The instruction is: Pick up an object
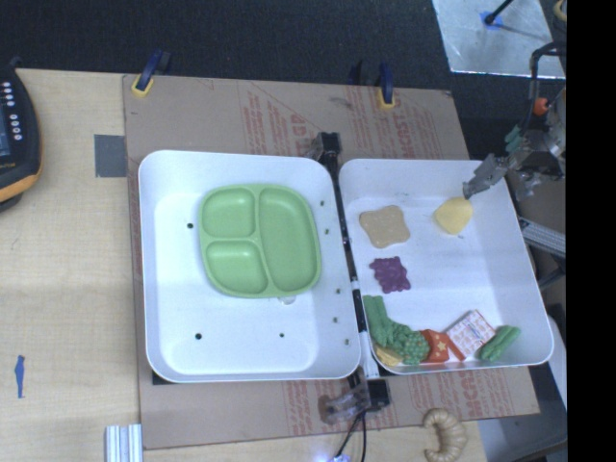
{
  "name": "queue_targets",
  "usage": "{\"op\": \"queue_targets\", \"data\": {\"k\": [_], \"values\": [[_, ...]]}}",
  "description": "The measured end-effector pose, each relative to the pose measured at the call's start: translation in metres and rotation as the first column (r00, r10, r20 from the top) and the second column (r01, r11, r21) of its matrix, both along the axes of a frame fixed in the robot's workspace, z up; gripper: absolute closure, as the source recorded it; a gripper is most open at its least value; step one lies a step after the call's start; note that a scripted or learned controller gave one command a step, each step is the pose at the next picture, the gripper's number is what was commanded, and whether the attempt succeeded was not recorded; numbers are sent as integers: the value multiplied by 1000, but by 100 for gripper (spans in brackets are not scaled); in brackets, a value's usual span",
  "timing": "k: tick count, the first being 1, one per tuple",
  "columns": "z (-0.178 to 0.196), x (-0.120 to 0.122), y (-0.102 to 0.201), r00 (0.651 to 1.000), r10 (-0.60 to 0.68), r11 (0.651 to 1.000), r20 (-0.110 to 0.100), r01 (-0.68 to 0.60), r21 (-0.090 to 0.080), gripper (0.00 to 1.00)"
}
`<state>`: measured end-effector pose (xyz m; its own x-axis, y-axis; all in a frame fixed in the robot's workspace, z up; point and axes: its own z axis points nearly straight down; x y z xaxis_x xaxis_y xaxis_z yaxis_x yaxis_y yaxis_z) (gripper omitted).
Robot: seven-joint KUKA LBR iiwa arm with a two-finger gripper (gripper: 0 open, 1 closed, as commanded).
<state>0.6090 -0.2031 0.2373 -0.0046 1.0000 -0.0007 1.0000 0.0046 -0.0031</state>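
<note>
**Gripper Poised at the Right Bin's Far Rim, Beside a Yellow Lump**

While the wooden bench (67,287) and its cardboard sheet (289,123) take up most of the scene, the two white bins sit side by side at the centre, touching along their inner walls. Blue and yellow clamps (386,87) pin the cardboard at its far edge.

Largest of the pair's contents is the green divided plate (260,240), lying flat in the left bin (168,345), its three compartments facing up. Around it are only a few small dark dots on the bin floor.

Everything else sits in the right bin (481,277). Near its far end lies a tan toast-shaped piece (384,224), and just toward the near side of that, apart from it, a purple bunch of grapes (390,273). To the right of the toast, close to the far wall, rests a pale yellow rounded object (453,216). Along the near wall a cluster crowds together: a dark green leafy vegetable (390,327), a small red piece (435,346), a red-and-white printed packet (471,333), and a green pod (499,343) at the corner.

Reaching in from the right, the gripper (474,187) hangs over the far right rim of the right bin, its dark tip just beside the yellow object. Whether its fingers are spread or closed I cannot tell; nothing is visibly held between them.

Smaller items lie off the bins: a handheld pendant (13,138) at the bench's left edge and a curled tan object (445,434) near the front.
</note>
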Motion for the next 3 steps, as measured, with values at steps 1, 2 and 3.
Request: {"op": "queue_targets", "data": {"k": [1, 2, 3], "values": [[-58, -16, 95, 1000, 9, 1000, -8, -9, 5, 0], [-43, -14, 88, 1000, 3, 1000, -2, -3, 0, 100], [-44, -15, 88, 1000, 3, 1000, -3, -3, 0, 0]]}}
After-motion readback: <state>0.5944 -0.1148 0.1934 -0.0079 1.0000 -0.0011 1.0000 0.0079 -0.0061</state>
